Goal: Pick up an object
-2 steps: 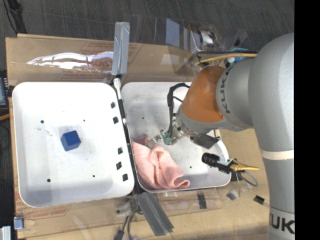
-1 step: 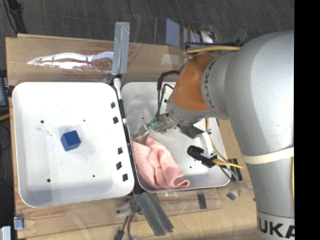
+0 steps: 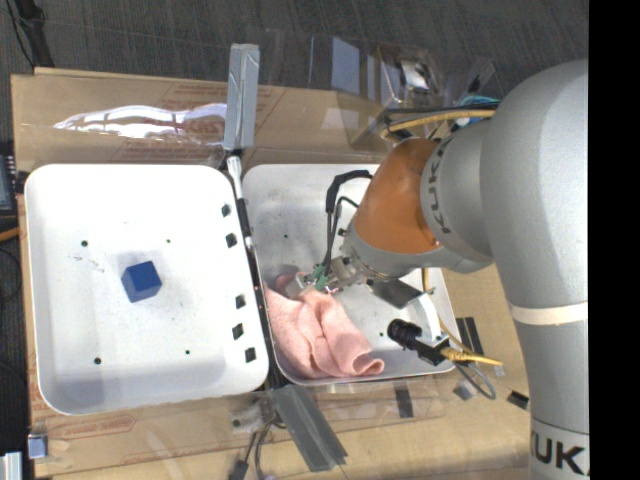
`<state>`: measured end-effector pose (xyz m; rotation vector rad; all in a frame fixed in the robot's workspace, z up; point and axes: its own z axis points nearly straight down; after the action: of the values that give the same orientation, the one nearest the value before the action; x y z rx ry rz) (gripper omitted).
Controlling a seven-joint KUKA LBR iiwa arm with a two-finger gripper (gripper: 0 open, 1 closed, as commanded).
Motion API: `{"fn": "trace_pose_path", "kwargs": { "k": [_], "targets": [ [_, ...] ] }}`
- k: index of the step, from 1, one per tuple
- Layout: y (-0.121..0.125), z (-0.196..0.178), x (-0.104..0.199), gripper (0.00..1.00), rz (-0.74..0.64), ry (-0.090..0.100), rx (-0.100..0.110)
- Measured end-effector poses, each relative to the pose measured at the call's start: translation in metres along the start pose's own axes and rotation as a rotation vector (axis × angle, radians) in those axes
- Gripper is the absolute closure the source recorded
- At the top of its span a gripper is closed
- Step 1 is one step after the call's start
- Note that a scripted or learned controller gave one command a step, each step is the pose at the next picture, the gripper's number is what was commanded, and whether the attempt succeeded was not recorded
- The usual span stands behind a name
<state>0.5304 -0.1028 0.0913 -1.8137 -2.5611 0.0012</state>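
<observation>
A small blue cube (image 3: pixel 142 280) lies in the left bin (image 3: pixel 60 208), left of its middle. A crumpled pink cloth (image 3: pixel 318 336) lies at the near left corner of the right bin (image 3: pixel 290 193). My gripper (image 3: pixel 322 276) reaches down into the right bin just above the cloth's far edge, touching or nearly touching it. The orange band and grey wrist cover most of the gripper from above, so the fingertips are hard to make out.
The big grey arm covers the right half of the right bin. A grey divider bar with black clips runs between the two bins. Cardboard and a strip of clear plastic lie behind the bins.
</observation>
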Motion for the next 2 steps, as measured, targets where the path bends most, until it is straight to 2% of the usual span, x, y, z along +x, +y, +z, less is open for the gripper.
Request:
{"fn": "trace_pose_path", "kwargs": {
  "k": [1,2],
  "targets": [
    [0.0300,0.0001,-0.0046,0.00,0.490,0.000,0.001],
    [0.0302,-0.0091,-0.0030,1.00,0.482,0.003,0.006]
  ]
}}
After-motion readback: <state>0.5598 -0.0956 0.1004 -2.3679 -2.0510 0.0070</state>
